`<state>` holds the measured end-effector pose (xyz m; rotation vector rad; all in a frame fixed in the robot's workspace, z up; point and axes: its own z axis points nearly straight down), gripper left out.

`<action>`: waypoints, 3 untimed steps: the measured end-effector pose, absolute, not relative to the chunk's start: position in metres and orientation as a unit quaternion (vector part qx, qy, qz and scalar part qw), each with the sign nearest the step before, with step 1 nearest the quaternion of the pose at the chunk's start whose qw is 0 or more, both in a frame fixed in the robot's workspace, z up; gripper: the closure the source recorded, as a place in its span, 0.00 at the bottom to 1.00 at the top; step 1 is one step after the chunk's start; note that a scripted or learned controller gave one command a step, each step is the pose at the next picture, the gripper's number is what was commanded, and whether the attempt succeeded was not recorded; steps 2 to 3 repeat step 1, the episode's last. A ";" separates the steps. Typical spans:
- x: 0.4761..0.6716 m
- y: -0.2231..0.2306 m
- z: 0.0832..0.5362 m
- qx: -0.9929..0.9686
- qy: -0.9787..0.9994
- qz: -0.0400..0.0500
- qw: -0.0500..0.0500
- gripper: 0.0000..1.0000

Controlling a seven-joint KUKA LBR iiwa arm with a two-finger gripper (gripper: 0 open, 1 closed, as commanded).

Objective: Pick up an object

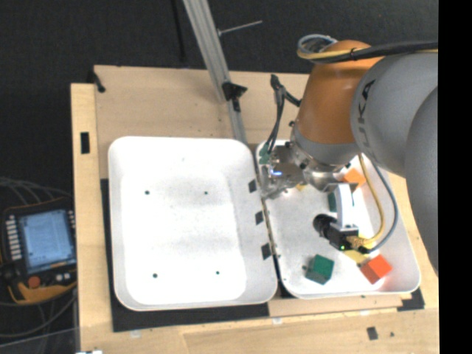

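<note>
Currently listed, right bin (295,290), lower right of frame: green block (319,268), orange block (375,268) beside it. Both look small, rigid, light; grip across flat opposite faces. Gripper (279,174) sits at the bin's upper-left corner; its spread cannot be told.

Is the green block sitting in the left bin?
No, the green block lies in the right bin, near its front edge, with an orange block to its right.
</note>
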<state>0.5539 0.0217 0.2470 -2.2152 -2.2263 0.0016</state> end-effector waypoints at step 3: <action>0.554 0.072 0.252 -0.705 -0.710 -0.001 0.000 1.00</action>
